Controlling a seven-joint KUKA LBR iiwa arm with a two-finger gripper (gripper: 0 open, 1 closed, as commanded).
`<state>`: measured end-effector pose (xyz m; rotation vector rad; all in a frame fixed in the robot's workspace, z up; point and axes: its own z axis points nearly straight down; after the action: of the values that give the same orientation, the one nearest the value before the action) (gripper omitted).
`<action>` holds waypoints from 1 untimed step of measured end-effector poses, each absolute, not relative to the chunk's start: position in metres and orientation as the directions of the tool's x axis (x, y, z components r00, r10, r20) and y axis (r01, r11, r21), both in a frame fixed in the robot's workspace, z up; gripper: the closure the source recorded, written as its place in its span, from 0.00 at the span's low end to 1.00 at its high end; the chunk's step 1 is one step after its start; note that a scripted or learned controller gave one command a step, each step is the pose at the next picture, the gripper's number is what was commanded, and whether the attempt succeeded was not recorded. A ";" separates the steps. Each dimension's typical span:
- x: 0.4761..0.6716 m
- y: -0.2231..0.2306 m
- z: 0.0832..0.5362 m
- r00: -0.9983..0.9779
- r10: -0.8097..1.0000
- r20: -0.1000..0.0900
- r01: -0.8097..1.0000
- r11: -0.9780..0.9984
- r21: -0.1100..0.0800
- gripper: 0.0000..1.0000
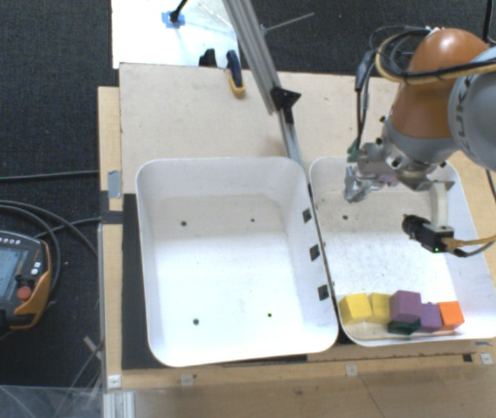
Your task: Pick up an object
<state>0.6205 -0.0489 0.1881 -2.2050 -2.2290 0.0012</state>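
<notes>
Two white bins sit side by side on your bench, the left bin (230, 259) and the right bin (470, 259). Your arm (457, 85) reaches in from the right and bends down over the right bin's far end, gripper (358, 185) hanging near its far-left corner with nothing visibly in it; whether it is clenched or released cannot be told. Blocks (402, 312) lie clustered at that bin's near edge, well apart from the gripper.

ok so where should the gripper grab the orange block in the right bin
Likely from above, across the orange block's near and far faces. It lies at the row's right end: its left face touches the purple block, and the right bin's wall crowds its right.
</notes>
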 end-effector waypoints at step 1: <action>0.623 -0.054 0.191 -0.002 1.000 0.000 1.000 0.002 0.002 0.00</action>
<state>0.6226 -0.0540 0.1907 -2.2198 -2.2251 -0.0024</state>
